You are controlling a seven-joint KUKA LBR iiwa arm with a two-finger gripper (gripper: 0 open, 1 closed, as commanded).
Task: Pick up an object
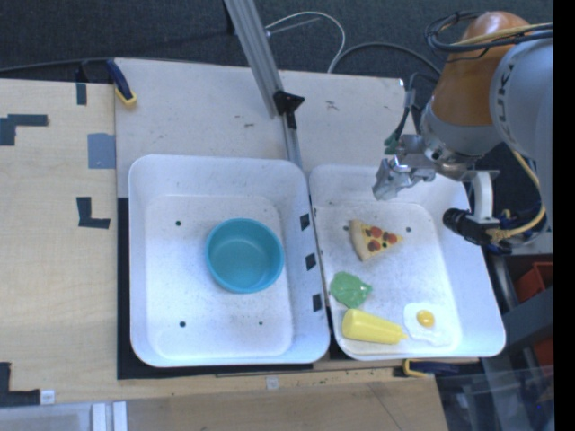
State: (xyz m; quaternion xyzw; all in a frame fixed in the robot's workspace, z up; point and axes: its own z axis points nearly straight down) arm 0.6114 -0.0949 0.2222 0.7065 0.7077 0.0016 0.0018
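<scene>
The right bin (467,268) holds a toy pizza slice (374,239), a green leafy piece (349,288), a yellow block (369,328) and a fried egg toy (425,320). A blue bowl (244,255) sits in the left bin (153,241). My gripper (390,183) hangs over the back edge of the right bin, above and just behind the pizza slice, with nothing visible between its fingers.
A slanted metal pole (260,57) rises from the bench behind the seam between the bins. Cables (310,25) trail across the floor at the back. The grey and orange arm (485,79) fills the upper right.
</scene>
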